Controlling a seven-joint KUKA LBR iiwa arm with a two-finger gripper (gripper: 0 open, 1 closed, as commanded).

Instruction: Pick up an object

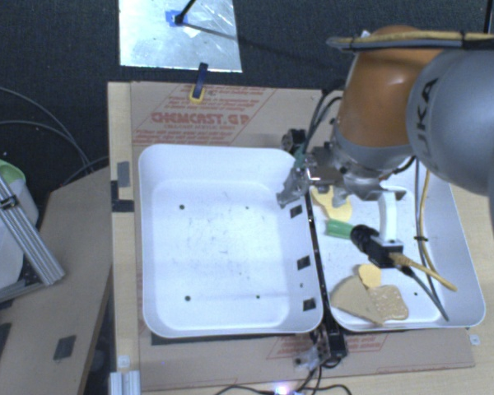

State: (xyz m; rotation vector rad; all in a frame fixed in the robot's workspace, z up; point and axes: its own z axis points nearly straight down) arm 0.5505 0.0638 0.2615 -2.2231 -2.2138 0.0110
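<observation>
My gripper [295, 188] hangs low over the left edge of the right bin [461, 262], close to the wall shared with the left bin [222, 237]. Just to its right a pale yellow object [336, 206] lies in the right bin, partly hidden under the wrist. A small green object [338, 230] lies just below the yellow one. Nearer the front of that bin rests a flat tan piece [372, 301] with a small yellow piece [369, 275] on its upper edge. I see nothing held in the gripper.
The big grey and orange arm [412, 97] covers the back of the right bin. Both bins sit on a cardboard sheet [206, 113]. A shiny metal plate [179, 23] lies behind it, and an aluminium frame [16, 229] stands at the left.
</observation>
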